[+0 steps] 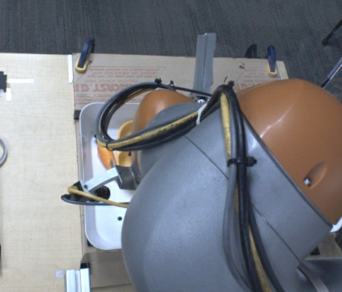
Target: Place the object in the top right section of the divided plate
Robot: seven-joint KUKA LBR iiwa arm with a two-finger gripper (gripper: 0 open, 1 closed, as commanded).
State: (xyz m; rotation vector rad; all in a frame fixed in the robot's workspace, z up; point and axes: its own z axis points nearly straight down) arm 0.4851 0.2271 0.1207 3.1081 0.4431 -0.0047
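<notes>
Camera view, grey arm [219, 224] bent low over white bin [92, 163], end effector grip indiscernible

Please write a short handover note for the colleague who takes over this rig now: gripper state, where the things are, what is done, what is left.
Gripper: hidden under the big grey and orange arm, state cannot be told.
Things: the arm covers most of the shallow white bin. An orange and yellow object peeks out at the bin's left, beside the looped black and yellow cables. The divided plate cannot be made out.
Done: cannot confirm any placement.
Left: check the top right section once the arm clears.
</notes>
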